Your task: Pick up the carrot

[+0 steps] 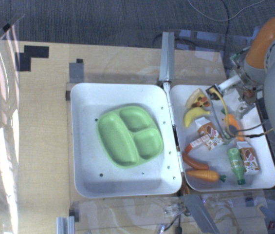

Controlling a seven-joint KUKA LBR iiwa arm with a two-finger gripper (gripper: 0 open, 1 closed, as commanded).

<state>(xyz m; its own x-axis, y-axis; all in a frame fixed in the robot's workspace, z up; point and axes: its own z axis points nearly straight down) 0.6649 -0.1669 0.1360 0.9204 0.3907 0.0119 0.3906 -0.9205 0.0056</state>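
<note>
End effector (244,99) sat up at 1 o'clock in the right bin (268,182), fingers impossible to make out, while the carrot (206,175) lay at 7 o'clock looking light, stiff and slick, best pinched mid-body across its width.

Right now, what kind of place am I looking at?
Probably a robotics lab test bench: two white bins set side by side, toy food such as a carrot and banana, and a robot arm.
</note>
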